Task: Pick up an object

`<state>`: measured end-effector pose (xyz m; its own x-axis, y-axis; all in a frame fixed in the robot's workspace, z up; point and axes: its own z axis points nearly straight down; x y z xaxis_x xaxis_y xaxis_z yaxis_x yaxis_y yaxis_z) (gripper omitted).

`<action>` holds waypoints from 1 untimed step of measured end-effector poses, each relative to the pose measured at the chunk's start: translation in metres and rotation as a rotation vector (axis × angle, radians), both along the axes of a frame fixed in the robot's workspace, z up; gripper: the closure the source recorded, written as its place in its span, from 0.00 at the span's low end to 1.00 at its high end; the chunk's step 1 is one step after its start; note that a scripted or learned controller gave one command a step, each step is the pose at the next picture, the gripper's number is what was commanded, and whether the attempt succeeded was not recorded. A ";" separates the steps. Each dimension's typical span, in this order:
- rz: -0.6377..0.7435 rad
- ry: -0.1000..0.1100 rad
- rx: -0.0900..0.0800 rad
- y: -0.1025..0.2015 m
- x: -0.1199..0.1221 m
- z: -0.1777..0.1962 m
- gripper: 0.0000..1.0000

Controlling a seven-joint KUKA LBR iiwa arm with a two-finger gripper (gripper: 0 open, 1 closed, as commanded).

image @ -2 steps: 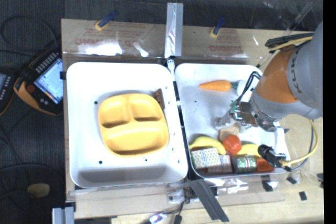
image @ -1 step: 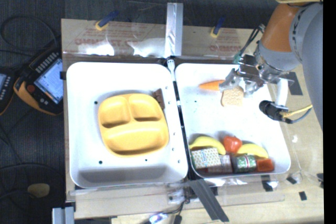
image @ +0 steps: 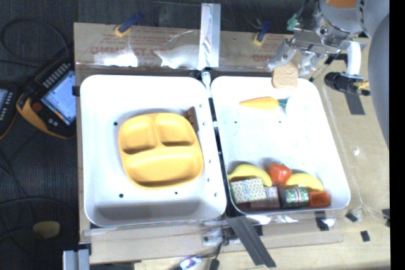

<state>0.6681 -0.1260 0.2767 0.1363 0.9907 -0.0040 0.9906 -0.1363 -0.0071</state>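
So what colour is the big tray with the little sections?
Yellow. The tray sits in the left bin, seen in the camera view.

High slanted view over both bins (image: 88,136)

Two white bins sit side by side, the left bin (image: 95,155) and the right bin (image: 329,148). One yellow divided tray (image: 161,150) lies at centre left. One carrot (image: 258,103) lies at upper right. Two bananas show at lower right, one (image: 248,172) left of the other (image: 305,181). One tomato (image: 279,172) sits between them. Two blue clips, one (image: 128,23) and another (image: 261,34), show along the top.
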 end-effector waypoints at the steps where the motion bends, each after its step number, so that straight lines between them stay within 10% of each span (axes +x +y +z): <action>1: 0.283 0.002 0.003 0.013 -0.041 -0.027 1.00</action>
